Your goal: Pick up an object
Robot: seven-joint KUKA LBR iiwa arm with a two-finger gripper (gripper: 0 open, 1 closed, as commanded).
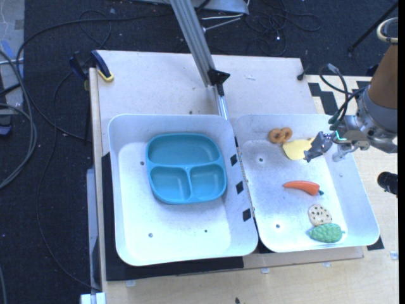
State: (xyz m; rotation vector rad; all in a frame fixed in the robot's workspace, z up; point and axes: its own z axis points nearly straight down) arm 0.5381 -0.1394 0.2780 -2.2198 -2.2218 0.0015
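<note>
The right bin point(354, 189) holds a brown pretzel point(280, 135), a yellow piece point(296, 149), an orange carrot point(302, 186), a spotted cookie point(319, 215) and a green leafy item point(326, 233). My gripper point(329, 145) hangs over the bin's upper right part, just right of the yellow piece. Its fingers spread apart with nothing between them. The arm comes in from the right edge.
The left bin point(126, 233) carries a blue three-compartment tray point(187, 168). A metal pole point(193, 30) slants from the top down to the bins' junction. Cables lie on the dark floor at left and top.
</note>
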